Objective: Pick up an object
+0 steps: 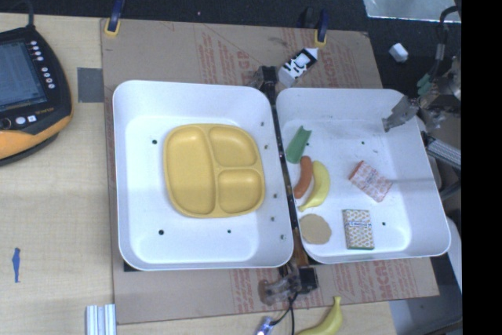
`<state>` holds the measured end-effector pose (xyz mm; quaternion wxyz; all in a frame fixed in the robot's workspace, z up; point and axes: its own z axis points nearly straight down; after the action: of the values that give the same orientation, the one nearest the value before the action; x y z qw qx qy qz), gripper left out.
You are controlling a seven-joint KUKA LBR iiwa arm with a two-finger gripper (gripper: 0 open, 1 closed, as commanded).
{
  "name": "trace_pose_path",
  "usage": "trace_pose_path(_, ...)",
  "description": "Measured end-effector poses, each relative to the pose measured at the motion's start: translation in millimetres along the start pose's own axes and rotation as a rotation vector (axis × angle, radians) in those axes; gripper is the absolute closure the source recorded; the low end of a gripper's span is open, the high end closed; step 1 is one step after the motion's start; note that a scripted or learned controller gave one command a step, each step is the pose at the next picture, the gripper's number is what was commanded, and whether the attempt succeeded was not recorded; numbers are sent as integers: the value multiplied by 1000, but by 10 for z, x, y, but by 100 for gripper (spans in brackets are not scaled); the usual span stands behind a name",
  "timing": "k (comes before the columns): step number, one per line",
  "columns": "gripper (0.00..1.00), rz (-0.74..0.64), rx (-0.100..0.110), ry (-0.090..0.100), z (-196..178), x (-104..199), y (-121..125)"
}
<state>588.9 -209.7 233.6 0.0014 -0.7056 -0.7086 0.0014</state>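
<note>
The hand (398, 115) is seen over the right bin's (408, 239) far right rim; its state cannot be told. A banana (318, 186), carrot (303, 177), and two packets lie inside that bin.

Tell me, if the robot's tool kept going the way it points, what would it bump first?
Probably the bare floor of the right bin. The tool points down-left from that bin's far right corner; depth is hard to judge.

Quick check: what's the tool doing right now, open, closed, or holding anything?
Tool: at the right white bin's far right edge, nothing seen between its fingers; open or closed cannot be told.
</note>
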Motion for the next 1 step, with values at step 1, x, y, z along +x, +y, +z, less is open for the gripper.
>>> trace_pose_path(1, 0, -2, 2, 0, 1105, 178, -497)
